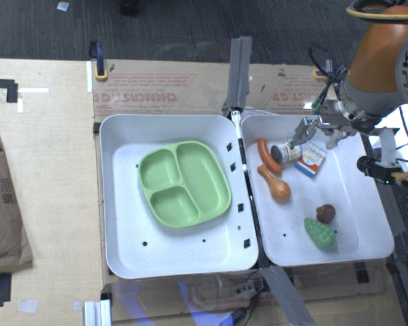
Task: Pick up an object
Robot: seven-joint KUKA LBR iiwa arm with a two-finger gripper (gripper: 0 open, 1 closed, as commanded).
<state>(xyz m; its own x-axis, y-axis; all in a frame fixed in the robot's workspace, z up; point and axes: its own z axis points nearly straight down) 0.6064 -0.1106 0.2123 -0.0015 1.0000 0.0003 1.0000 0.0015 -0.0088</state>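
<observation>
Counting right bin [367,246]: five objects; left bin [122,250]: one green tray [184,183].

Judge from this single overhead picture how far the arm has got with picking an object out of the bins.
Done: the arm has reached over the right bin, its gripper low beside the small can and blue-and-white box. In hand: nothing visibly held between its fingers. Left: grasping and lifting; the can, box, orange pieces, brown ball and green item all lie on the bin floor.
</observation>
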